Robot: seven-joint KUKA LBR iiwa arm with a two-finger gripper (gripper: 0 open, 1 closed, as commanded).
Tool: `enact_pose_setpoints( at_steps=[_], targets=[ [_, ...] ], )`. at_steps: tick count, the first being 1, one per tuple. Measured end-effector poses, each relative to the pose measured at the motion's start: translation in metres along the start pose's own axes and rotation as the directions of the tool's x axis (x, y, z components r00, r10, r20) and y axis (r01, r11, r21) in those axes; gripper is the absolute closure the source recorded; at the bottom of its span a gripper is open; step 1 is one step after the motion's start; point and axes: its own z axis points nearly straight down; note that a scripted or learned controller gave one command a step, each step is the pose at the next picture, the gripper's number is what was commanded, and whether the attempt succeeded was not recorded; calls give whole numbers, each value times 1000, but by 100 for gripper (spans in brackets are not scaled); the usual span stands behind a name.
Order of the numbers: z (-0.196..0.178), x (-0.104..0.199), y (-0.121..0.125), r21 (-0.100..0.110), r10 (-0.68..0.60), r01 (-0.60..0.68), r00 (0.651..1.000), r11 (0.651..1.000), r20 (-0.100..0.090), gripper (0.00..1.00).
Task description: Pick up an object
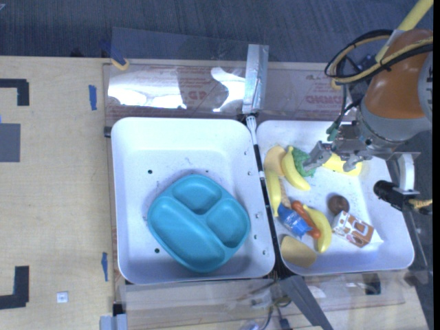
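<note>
One blue plate (199, 220), three bananas (297, 173), one carton (353, 229)

A pale wooden worktop (51, 205) spreads to the left, marked with black tape corners (19, 91) and small blue tape strips (92, 96). Dark blue-grey carpet (206, 9) covers the far floor. A clear plastic panel (179, 81) at the far edge catches bright glare.
</note>
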Motion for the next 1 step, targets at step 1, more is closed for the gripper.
enact_pose_setpoints(
  at_steps=[1],
  targets=[
    [0,0,0,0,0,0,1000,1000,0,0]
  ],
)
